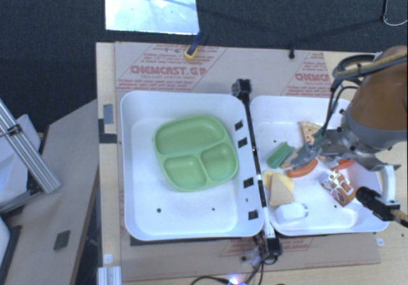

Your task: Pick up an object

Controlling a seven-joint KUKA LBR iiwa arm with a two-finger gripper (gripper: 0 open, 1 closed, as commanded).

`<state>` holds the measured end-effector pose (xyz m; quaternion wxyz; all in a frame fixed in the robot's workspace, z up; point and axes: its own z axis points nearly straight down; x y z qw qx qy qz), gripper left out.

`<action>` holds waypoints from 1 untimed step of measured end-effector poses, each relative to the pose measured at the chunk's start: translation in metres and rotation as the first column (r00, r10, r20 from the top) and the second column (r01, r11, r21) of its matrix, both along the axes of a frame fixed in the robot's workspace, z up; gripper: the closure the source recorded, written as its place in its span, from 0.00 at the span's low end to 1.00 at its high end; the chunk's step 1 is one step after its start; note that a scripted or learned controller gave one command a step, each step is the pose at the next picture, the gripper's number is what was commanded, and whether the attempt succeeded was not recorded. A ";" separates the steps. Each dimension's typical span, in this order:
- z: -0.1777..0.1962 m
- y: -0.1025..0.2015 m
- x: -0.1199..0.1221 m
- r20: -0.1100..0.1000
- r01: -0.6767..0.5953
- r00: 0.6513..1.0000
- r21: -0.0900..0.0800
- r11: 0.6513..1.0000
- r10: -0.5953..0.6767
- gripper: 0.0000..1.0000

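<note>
The right bin [319, 226] holds several small objects. A green block [278, 154] lies near its left wall, and a red-orange curved piece [303, 169] lies just right of it. A yellow wedge [279, 189] and a white lump [291, 211] sit toward the front. A tan cracker-like piece [310, 129] lies at the back, and a small red and white box [338, 186] is at the right. My gripper [312, 151] hangs low over the middle of this bin, directly above the red-orange piece and beside the green block.
The left bin [137, 213] holds a green divided plate [194, 152]. A black divider [250, 150] runs between the two bins. The grey arm with its orange band [377, 108] covers the right bin's far right side.
</note>
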<state>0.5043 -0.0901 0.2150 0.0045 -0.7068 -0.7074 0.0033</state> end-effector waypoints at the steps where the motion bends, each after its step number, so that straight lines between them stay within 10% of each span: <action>1: 0.006 0.000 0.003 0.012 -0.003 1.000 -0.001 1.000 0.003 0.00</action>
